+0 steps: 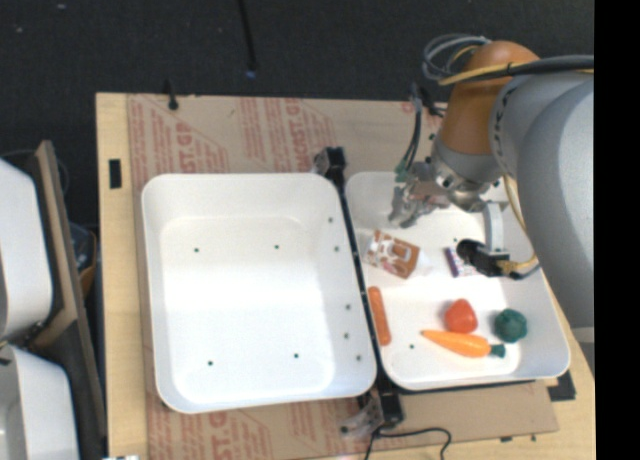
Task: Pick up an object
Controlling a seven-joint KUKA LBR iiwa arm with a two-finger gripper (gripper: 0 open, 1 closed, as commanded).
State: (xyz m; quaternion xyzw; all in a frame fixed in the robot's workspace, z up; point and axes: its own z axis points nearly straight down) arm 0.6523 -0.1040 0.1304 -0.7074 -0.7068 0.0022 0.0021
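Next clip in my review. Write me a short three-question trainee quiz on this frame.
1. True or false: the gripper is over the left bin.
2. Which item lies nearest the divider between the bins? A) green ball B) thin orange stick C) red ball
3. Fill in: the carrot lies near the right bin's ____ edge in the image.

Key: 1 false; it is over the right bin's upper part. 2 B. 3 bottom.

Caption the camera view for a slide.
Tool hovers over right bin above a wrapped snack, with carrot nearby.
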